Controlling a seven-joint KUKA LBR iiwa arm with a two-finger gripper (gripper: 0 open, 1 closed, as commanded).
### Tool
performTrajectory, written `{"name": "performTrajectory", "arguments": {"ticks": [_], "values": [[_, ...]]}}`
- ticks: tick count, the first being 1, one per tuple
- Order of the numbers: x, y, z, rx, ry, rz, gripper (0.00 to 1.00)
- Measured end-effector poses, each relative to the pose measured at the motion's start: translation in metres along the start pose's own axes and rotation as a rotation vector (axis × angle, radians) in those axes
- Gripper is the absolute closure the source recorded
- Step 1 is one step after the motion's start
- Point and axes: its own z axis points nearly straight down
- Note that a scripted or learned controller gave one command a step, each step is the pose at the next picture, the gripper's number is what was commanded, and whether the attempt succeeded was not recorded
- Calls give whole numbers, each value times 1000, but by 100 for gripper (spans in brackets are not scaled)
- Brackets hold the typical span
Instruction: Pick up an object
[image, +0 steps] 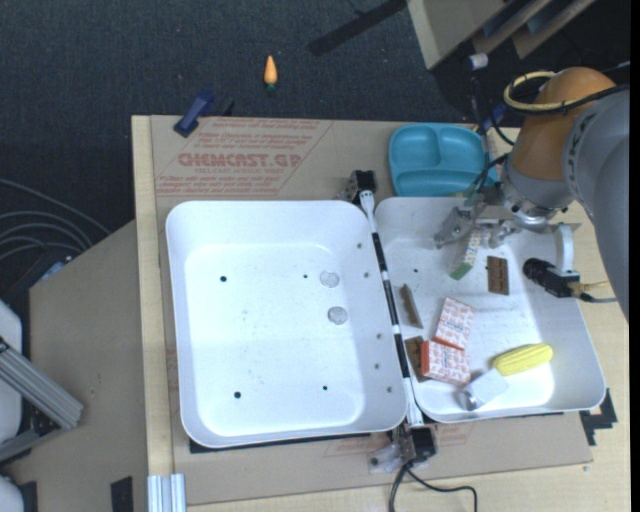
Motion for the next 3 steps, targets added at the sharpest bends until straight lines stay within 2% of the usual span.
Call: {"name": "performTrajectory", "arguments": {"ticks": [1, 2, 3], "values": [[-23, 0, 0, 0, -1, 1, 0], [11, 0, 0, 4, 2, 0, 0], [-1, 0, 0, 1, 0, 1, 0]]}}
